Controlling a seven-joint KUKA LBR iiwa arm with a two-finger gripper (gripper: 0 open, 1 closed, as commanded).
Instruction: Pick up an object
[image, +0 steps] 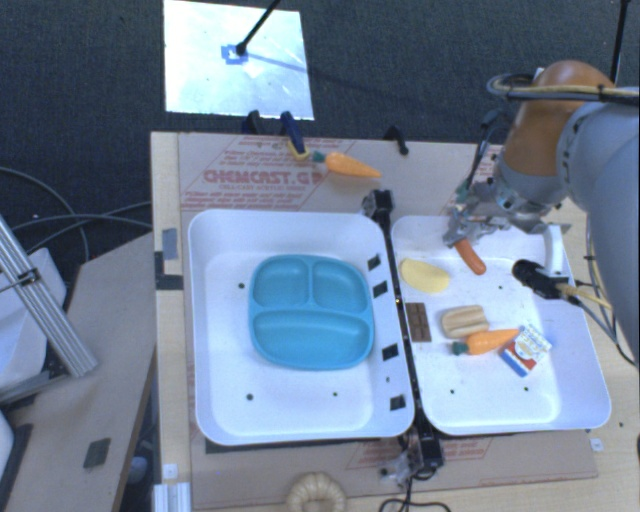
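The gripper (463, 237) sits at upper right of the frame, touching an orange sausage (471, 258); finger state cannot be determined. The arm (590, 140) is cut off by the right edge.

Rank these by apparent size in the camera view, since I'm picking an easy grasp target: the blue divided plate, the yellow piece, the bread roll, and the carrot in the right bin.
1. blue divided plate, by far the largest.
2. carrot, longest of the small items.
3. yellow piece and bread roll: too alike to rank.
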